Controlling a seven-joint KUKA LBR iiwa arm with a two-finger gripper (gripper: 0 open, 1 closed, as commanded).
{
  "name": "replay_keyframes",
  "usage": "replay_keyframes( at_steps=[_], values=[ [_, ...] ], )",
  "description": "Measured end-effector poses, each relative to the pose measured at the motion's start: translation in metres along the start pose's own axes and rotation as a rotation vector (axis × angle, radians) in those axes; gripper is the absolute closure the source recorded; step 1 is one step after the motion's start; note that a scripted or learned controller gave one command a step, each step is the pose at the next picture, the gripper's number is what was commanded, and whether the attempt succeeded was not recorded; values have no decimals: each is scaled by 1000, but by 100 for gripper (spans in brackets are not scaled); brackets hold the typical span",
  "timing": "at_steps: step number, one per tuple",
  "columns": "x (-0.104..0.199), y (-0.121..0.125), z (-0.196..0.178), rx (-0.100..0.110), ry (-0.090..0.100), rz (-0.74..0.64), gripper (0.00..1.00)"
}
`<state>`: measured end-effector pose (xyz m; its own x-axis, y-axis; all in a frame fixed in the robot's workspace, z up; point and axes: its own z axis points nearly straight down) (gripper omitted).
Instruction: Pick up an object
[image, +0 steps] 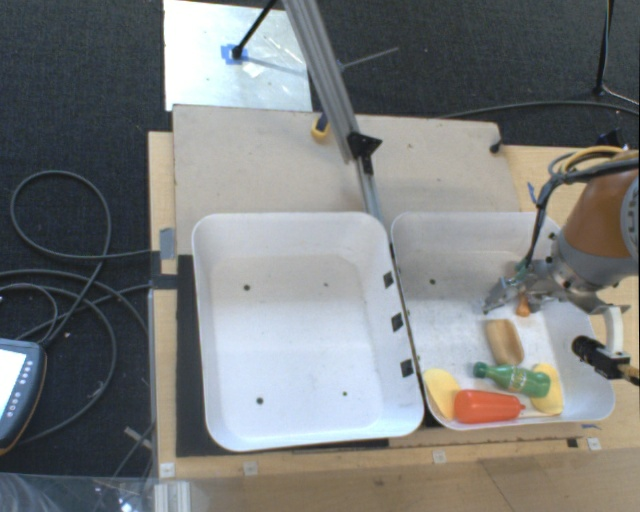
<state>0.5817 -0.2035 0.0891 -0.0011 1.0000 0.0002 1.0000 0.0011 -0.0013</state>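
Gripper (508, 292) sat low over the right bin (450, 245), toward its right side, metal fingers pointing left and down in the camera view. Whether it was open or closed could not be told; nothing showed between its tips. A small orange bit lay at its lower edge, too small to identify.

Just below the gripper, near but apart: a tan bread roll (505, 341), lying lengthwise toward the bin's front. Further below, past the roll: a green bottle (514, 379) on its side, cap end pointing left. Touching the bottle's underside: a red-orange carrot (487, 405), also on its side, at the front wall. Below-left of the gripper, beside the carrot's left end: a yellow piece (441, 384). Another yellow piece (548, 396) lay below-right, partly under the bottle's base. All five clustered in the front right corner of that bin, none in contact with the gripper.

Behind the gripper to the right: the grey wrist and orange band (598, 218) of the arm, cables looping above it.

Well left of the gripper, across the divider: the left bin (300, 330), white floor with a few dark dots.
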Motion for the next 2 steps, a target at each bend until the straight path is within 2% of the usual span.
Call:
replay_keyframes(
  at_steps=[1,2],
  values=[
    [-1,2,-13,-5,-1,0,100],
    [-2,10,-76,-10,-3,-5,100]
  ],
)
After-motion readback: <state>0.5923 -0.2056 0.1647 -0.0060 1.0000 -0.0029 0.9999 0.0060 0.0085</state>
